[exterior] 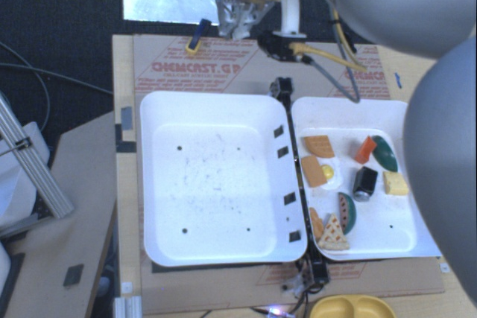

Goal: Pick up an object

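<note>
My gripper (237,24) hangs high above the bench's far edge, beyond the left bin (216,115). Its short fingers point down and nothing shows between them. The right bin (350,112) holds several toy foods: a tan cracker (318,146), an orange-yellow piece (315,173), an orange wedge (364,149), a green leaf shape (385,153), a black can (364,182), a yellow cheese block (395,183), a watermelon slice (346,210) and a pizza-like wedge (333,234). All of them lie far below and right of the gripper.
My grey arm fills the upper right and covers the right bin's far corner. Cables (328,59) trail from the wrist. A row of black clips (287,153) joins the two bins. A yellow dish (358,307) sits at the bottom edge.
</note>
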Controlling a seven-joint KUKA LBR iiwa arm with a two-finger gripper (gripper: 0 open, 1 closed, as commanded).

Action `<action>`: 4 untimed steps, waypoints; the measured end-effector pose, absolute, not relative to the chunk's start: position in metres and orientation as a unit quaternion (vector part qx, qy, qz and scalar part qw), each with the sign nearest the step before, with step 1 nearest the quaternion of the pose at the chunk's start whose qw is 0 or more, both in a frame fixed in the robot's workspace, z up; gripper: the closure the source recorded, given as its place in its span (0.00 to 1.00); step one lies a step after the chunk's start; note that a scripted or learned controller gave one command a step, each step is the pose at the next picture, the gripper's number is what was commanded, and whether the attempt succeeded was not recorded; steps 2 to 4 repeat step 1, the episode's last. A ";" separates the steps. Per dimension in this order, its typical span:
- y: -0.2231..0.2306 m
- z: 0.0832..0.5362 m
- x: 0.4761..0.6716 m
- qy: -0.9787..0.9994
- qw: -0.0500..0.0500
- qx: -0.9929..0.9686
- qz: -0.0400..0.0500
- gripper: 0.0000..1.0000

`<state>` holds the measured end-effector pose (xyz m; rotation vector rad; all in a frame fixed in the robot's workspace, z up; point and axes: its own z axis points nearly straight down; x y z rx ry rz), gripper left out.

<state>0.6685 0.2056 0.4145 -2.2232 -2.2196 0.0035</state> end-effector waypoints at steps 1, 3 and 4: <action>0.235 0.281 0.667 -0.709 0.002 -0.705 0.003 1.00; 0.235 0.281 0.667 -0.709 0.002 -0.705 0.003 1.00; 0.235 0.281 0.667 -0.709 0.002 -0.705 0.003 1.00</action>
